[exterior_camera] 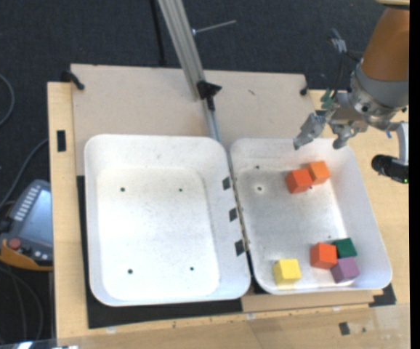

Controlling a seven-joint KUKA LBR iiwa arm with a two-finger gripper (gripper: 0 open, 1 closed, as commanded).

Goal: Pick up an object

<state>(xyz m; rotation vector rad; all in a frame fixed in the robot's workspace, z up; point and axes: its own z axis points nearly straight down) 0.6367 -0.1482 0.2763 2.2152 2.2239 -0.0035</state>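
From my seat the gripper (323, 134) hangs over the right bin (268, 195) at about its one o'clock corner, fingers spread apart with nothing between them. The nearest candidates are two orange blocks (306, 177) touching each other just below it, toward the bin's upper middle. At five o'clock sit a red-orange block (323, 254), a green block (345, 248) and a purple block (345, 269) bunched together, with a yellow block (287, 270) near them at six. I judge these small cubes light, rigid and not fragile, with flat faces. I'd close across two opposite free faces, avoiding the side where the neighbours touch.
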